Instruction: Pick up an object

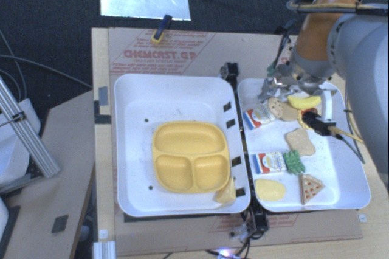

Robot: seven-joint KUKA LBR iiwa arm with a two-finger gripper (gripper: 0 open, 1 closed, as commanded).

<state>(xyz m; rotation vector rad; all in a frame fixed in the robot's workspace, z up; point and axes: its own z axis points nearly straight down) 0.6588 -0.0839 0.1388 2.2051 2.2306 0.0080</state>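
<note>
A toy pizza slice (310,188) lies at the right bin's (355,194) near edge. Farther back, the tool (275,86) hangs over a banana (303,101); its finger opening cannot be told.

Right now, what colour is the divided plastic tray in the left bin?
Yellow; the divided plastic tray shows plainly in the camera view.

Red lettering reading "CHEMCAST" runs across the brown cardboard sheet (161,54) just behind the left white bin (130,148), with further red print around it too small to read.
</note>
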